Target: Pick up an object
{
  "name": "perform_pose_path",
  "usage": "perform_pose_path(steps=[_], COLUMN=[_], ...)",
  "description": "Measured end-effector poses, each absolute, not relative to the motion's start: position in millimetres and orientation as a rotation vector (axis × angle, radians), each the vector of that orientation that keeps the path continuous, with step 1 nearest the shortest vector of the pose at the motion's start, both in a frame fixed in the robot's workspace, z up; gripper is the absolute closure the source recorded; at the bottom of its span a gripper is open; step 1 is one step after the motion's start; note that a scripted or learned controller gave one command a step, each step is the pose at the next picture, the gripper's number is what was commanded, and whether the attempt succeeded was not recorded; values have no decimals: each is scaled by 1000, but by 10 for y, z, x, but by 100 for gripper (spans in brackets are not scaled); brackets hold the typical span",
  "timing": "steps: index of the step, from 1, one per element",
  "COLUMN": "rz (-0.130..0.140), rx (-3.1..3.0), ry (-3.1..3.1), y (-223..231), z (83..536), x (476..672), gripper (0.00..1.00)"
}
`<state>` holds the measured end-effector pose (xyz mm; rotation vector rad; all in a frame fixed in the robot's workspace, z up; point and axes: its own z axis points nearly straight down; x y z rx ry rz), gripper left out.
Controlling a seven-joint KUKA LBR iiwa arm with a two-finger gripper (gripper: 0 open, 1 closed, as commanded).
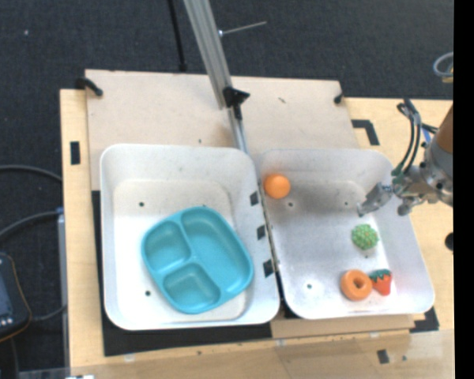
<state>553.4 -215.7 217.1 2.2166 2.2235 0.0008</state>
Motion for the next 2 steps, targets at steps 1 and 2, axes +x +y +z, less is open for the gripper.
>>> perform_pose_path(steps=[1, 2], rz=[1, -4], rx=[2217, 2222], ry=[2223, 2223], y=[-2156, -2154], z=[2171, 1725], x=[5534, 5462], gripper=[0, 0])
